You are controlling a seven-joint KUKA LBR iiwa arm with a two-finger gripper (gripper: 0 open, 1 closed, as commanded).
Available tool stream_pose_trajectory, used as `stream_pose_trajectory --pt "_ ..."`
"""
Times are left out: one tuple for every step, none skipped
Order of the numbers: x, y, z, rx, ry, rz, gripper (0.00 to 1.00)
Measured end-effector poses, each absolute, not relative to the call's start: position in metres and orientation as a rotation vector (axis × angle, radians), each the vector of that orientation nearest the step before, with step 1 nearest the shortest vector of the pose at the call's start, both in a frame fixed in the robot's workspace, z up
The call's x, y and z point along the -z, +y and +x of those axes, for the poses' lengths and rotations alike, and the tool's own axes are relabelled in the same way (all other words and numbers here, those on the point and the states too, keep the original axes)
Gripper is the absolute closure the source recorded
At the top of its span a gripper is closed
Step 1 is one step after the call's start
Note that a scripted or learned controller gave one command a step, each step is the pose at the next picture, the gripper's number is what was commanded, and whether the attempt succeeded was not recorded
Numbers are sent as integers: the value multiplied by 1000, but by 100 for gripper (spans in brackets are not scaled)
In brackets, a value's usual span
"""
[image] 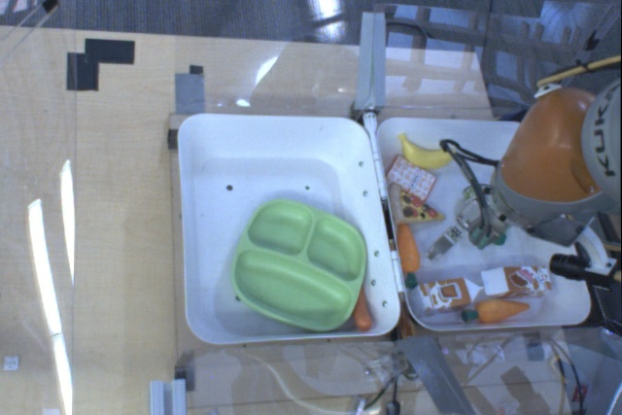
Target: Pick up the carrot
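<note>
The arm (554,160) is reaching in over the right bin (573,314), with its gripper (466,230) hanging low above the bin floor; nothing is lying between the jaws, and they appear parted, though the view is too small to be certain.

Three carrot-like items are lying about. One carrot (496,310) is resting along the near wall of the right bin, leafy end pointing left, just beside a flat brown packet (447,294) and a white carton (520,281). A second carrot (408,250) is lying against the bin's left wall, below a pizza-slice toy (416,207). A third orange piece (362,312) is lying in the left bin (194,209), tucked at the edge of the green tray (299,263).

In my judgement the second carrot is the nearest target. A sound grasp is calling for the jaws to straddle it across its narrow width, clear of the bin wall, and to descend fully before closing.

The wrist is covering part of the right bin, so anything beneath it is going unchecked. The third piece is partly hidden by the tray. A banana (424,151) is lying at the far end.
</note>
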State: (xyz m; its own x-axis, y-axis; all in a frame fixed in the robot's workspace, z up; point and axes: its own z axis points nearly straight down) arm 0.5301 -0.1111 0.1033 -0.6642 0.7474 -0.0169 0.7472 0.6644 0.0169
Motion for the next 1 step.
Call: stream_pose_trajectory --pt "-90 -117 519 -11 2752 1489 0"
